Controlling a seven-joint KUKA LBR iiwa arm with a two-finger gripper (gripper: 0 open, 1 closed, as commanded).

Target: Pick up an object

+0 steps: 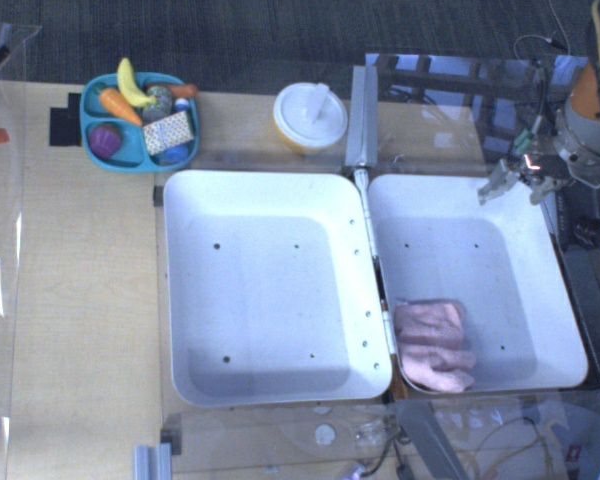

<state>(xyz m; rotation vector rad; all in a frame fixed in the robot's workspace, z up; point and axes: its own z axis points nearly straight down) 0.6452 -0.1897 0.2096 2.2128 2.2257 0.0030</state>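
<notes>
Pink cloth (pixel 435 345), soft and crumpled, folded into a loose rectangular bundle with paler pink along its lower edge. Lies flat in the right bin (pixel 525 258), pushed into the near left corner, touching the bin's left wall beside the divider between the two bins. Long axis hard to judge from the bunched shape; slightly taller than wide in the camera view, running roughly from far to near along that wall.

Around it, smooth white bin floor dotted with a few small dark holes. Just beside, the left bin (pixel 265 288), same shallow white shape with rounded corners.

Above the far right corner of the right bin, gripper (pixel 515 180), grey metal, well apart from the cloth, fingers spread apart with nothing between them. Behind it, grey arm with orange band (pixel 585 93).

Beyond the bins, pale wooden bench (pixel 70 288). At far left, blue divided tray (pixel 140 121) with toy food: banana, carrot, purple item. Nearby, white lidded cup (pixel 310 116) with yellow base. Dark carpet (pixel 230 13) past the bench.
</notes>
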